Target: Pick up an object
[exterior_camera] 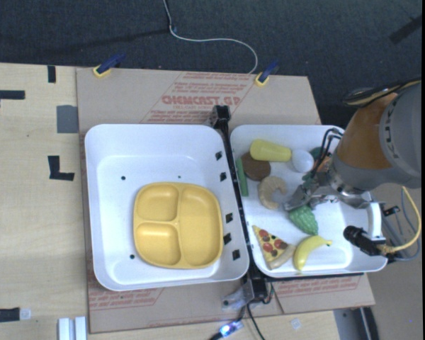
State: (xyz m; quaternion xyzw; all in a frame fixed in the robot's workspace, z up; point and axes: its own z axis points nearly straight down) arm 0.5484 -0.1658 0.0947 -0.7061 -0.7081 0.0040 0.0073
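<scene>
Robot arm reaches into the right-hand bin of toy food, its gripper (302,197) low among the items

The grey arm with its orange band comes in from the right and its gripper sits just above a green leafy toy (305,220), beside a pale bitten cookie-like piece (272,190); whether it is clenched or released cannot be told from this angle. Around it in the right bin (287,132) lie a yellow cylinder (270,150), a brown round piece (256,167) touching it from below, a white ball (302,161), a pizza slice (270,245) and a banana (308,250) near the front wall. The left bin (113,147) holds a yellow divided plate (178,225), lying flat
</scene>
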